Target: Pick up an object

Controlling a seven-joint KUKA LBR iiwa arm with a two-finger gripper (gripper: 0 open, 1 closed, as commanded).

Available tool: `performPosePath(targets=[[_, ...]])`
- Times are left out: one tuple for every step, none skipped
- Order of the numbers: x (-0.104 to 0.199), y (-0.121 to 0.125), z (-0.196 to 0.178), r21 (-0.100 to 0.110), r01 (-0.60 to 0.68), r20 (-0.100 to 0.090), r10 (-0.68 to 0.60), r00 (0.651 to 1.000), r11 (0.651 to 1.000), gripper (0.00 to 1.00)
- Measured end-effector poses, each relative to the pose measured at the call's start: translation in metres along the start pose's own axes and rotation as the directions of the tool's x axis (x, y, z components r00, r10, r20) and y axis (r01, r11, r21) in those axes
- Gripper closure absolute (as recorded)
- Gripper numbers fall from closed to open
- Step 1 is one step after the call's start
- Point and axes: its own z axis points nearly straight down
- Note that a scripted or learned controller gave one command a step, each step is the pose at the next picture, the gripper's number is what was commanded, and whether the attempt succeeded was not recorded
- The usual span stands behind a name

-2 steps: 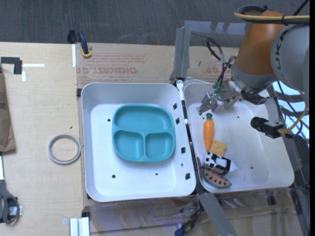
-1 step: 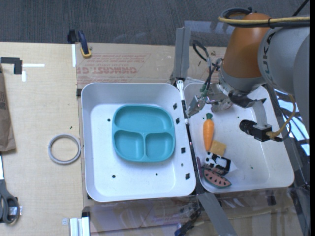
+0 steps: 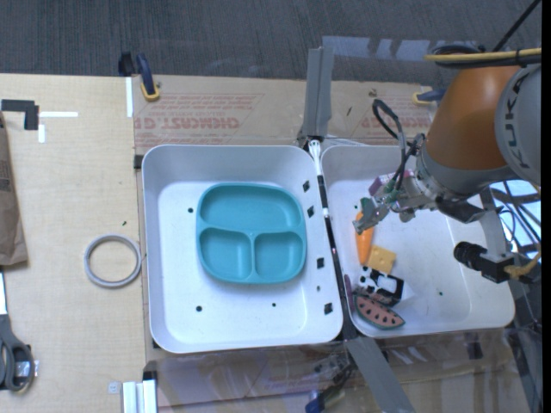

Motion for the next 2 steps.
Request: performPosePath(targets=[[-0.028, -0.012, 0.000, -0.001, -0.184, 0.000, 0.184, 0.983, 0.983, 0.00], [0.000, 0.038, 0.000, 0.001, -0.171, 0.000, 0.171, 0.985, 0.985, 0.00]])
